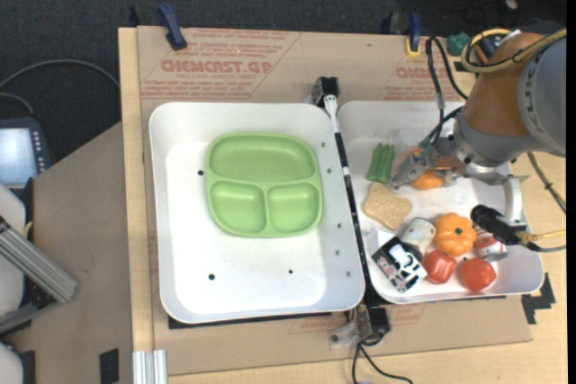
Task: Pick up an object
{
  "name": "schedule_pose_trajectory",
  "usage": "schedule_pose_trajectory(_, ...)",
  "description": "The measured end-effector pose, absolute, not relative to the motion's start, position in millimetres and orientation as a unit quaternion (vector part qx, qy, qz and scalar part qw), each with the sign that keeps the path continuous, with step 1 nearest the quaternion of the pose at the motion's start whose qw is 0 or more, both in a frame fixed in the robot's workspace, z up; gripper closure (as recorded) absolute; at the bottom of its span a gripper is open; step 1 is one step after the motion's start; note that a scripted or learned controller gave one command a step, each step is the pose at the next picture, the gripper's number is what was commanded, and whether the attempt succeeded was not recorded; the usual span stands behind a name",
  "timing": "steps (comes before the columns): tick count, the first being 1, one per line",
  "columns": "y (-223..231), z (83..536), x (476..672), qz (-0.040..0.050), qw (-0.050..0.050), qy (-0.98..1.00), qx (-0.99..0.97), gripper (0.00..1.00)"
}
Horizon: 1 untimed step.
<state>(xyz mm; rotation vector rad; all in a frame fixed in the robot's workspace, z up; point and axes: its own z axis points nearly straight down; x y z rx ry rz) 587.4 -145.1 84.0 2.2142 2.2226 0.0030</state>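
Observation:
My gripper (421,166) hangs low over the upper middle of the right bin (360,117), reaching in from the right. A small orange thing (430,182) lies right beneath it; I cannot tell whether they touch. Green bean-like sticks (382,163) lie just left of the gripper. A tan slice of bread (387,208) rests below them. Toward the front are an orange pumpkin (454,232), two red tomatoes (439,266) (478,274), a white cup (417,235) and a black-and-white item (399,263).
The left bin (175,220) bears a green divided plate (265,184) in its upper middle. A black divider strip (345,184) runs between the bins. The grey arm with its orange band (504,99) covers the right bin's far right corner.

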Motion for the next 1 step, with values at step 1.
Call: schedule_pose_trajectory(1,-108.7,83.0,659.4,-0.0188,-0.015,0.704,0.710,0.00)
